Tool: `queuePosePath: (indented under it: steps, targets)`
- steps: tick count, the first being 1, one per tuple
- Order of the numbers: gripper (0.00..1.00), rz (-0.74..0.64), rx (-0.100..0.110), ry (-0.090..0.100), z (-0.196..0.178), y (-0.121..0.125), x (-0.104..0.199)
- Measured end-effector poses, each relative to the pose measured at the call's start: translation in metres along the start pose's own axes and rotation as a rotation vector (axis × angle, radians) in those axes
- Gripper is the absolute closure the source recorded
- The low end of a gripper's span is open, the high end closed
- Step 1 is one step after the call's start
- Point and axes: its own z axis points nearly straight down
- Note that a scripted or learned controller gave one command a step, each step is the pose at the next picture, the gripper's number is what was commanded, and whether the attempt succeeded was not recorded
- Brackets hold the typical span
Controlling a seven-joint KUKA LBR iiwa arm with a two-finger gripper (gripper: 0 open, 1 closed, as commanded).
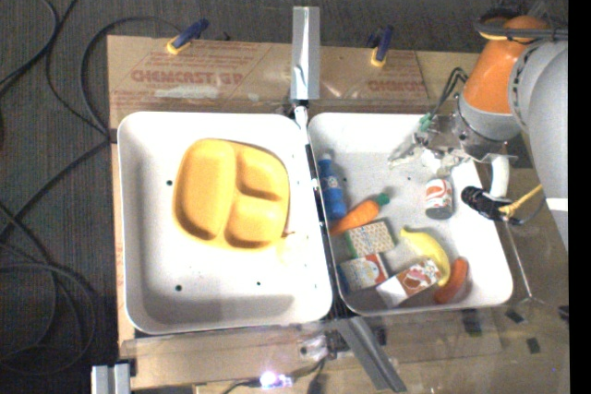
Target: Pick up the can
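Counter (pixel 138 69) with two white bins, arm over the right one.
I see the can (pixel 440 197) near the right bin's (pixel 369 136) right edge; the end effector (pixel 434 143) hangs just behind it, grip state unreadable.

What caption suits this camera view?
Gripper hovers in the right bin just above-left of the small can; yellow tray lies in the left bin.

You get even, fairly bright overhead light, with the white bins (pixel 138 291) nearly washed out. Soft shadows sit along the bin walls left of the end effector (pixel 432 143). A glare spot (pixel 270 378) flares at the worktop's (pixel 231 74) near edge. Focus looks slightly soft throughout.
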Motion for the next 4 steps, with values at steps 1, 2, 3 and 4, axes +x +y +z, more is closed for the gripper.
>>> queuePosePath:
  steps: [1,2,3,4]
  targets:
    - [0.00,-0.030,-0.009,0.008,0.006,-0.029,-0.009]
    - [1.00,-0.029,-0.004,0.002,-0.001,-0.030,-0.011]
    - [1.00,0.020,-0.003,-0.003,0.006,-0.125,-0.023]
    - [1.00,0.078,-0.005,-0.006,0.007,-0.050,-0.020]
